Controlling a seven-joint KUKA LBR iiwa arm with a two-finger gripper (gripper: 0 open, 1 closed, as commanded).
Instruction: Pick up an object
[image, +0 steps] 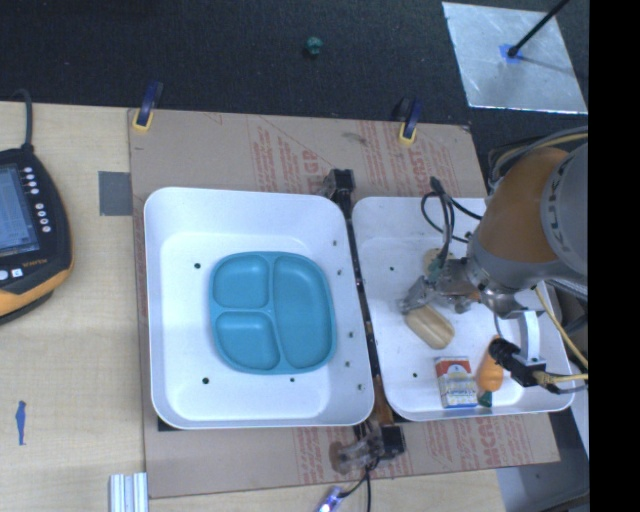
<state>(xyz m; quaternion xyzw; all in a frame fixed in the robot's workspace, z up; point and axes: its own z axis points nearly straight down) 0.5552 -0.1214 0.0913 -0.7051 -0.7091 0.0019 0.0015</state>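
Your gripper sits in the right bin, right of frame centre, just above a tan block. You cannot tell its grip state. The blue divided plate lies in the left bin.

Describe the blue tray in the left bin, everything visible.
The blue tray is a light blue divided plate, plastic by its look, with rounded corners and three compartments: two smaller ones on the left, one long one on the right. It lies flat, slightly rotated, near the middle of the left bin. All three compartments look bare.
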